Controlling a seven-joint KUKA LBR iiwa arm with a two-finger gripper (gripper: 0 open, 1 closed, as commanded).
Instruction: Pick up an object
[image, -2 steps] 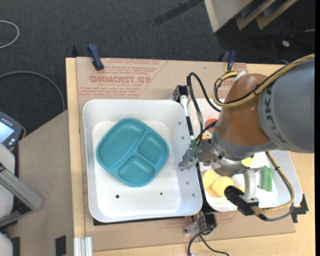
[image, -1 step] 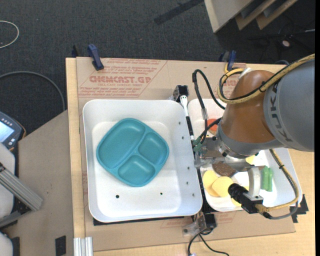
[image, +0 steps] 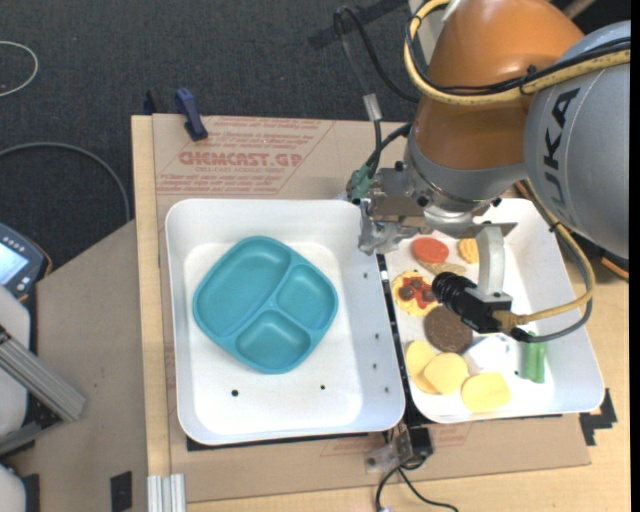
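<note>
My hand (image: 378, 232) was positioned over the far left corner of the right bin (image: 565, 300), close to the rim that adjoins the left bin (image: 185, 320). I could not tell from the camera view whether the hand was spread or pressed together. The objects available for pickup all lay in the right bin. A red-orange disc (image: 432, 250) lay nearest the hand, with an orange ridged piece (image: 468, 248) just beside it on the right. Nearer the camera, a yellow piece with red spots (image: 410, 290) lay by the bin's left wall, and a brown round piece (image: 447, 330) lay just past it. Three yellow pieces (image: 447, 373) were grouped at the near end, touching one another. A white piece (image: 490, 352) lay between the brown round piece and a green stick (image: 533, 362). The left bin contained a teal divided plate (image: 265, 300), lying flat near its centre. Both bins rested on the brown tabletop (image: 250, 160).
</note>
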